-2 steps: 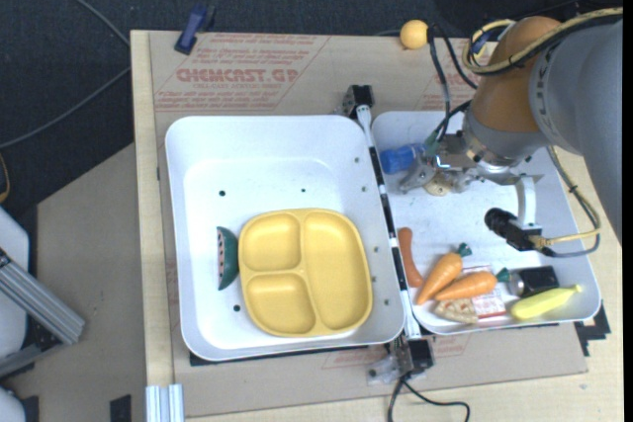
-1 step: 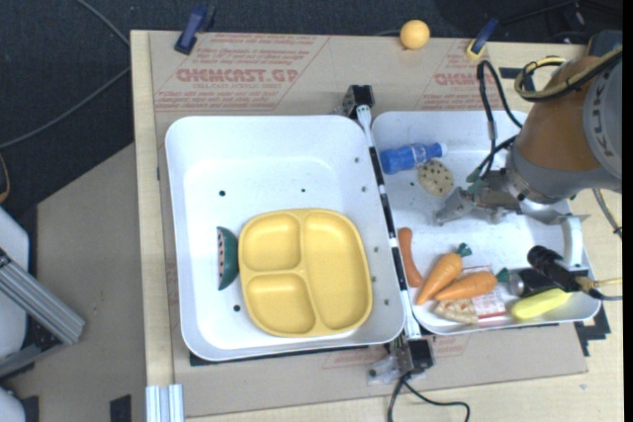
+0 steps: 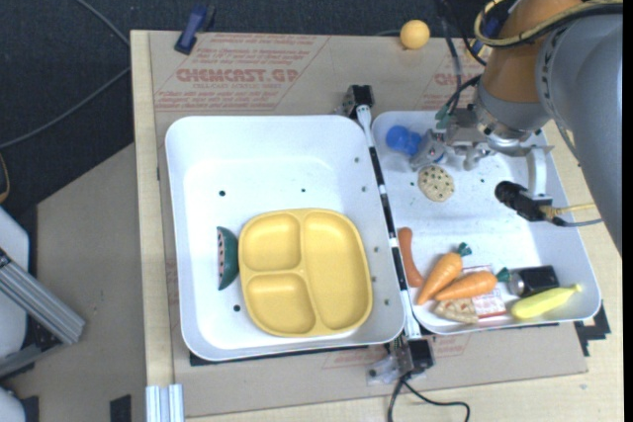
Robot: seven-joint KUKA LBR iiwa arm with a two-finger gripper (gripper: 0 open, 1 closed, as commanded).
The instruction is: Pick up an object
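Observation:
My gripper [image 3: 451, 155] hangs over the far part of the right bin [image 3: 574, 242], fingers open with nothing between them. A round speckled cookie [image 3: 435, 183] lies just in front of it and a blue object [image 3: 401, 138] just to its left. Along the near side of this bin lie a red sausage-like piece [image 3: 406, 255], two carrots [image 3: 441, 276], a flat snack piece [image 3: 469, 310], a small black object [image 3: 539, 279] and a yellow banana [image 3: 544, 301].
The left bin [image 3: 198, 173] holds a yellow divided plate [image 3: 302, 270] with a watermelon slice [image 3: 226, 257] at its left edge. An orange ball [image 3: 414, 35] and a blue clip [image 3: 193, 29] sit on the bench behind the bins. A black cable end [image 3: 514, 198] hangs right of the cookie.

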